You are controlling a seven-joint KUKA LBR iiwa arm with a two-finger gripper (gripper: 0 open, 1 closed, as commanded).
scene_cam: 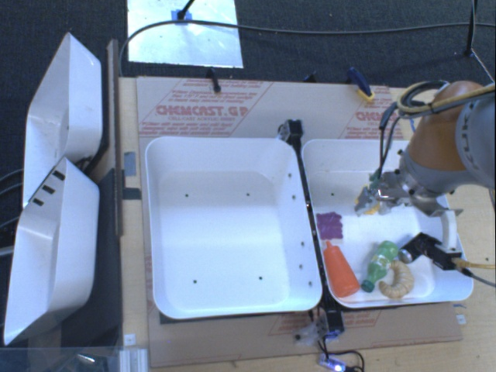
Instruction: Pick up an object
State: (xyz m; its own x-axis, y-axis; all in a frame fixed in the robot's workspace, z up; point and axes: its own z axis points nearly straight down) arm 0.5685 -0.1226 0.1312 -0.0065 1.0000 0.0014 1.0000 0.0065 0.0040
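Observation:
The right bin (pixel 349 157) holds a small purple block (pixel 329 225) by its left wall. In front of the block lies an orange carrot-shaped piece (pixel 339 270). A green bottle-shaped toy (pixel 380 263) and a beige curled piece (pixel 397 280) rest near the bin's front right. My gripper (pixel 372 201) hangs over the middle of this bin, right of and a little behind the purple block and apart from all the objects. Nothing shows between its tips.
The left bin (pixel 167 285) stands against the right bin, with a black divider (pixel 306 208) between them. Two spare white bins (pixel 54 208) lean at the far left, off the bench. A shiny metal plate (pixel 184 22) and cables lie behind the bench.

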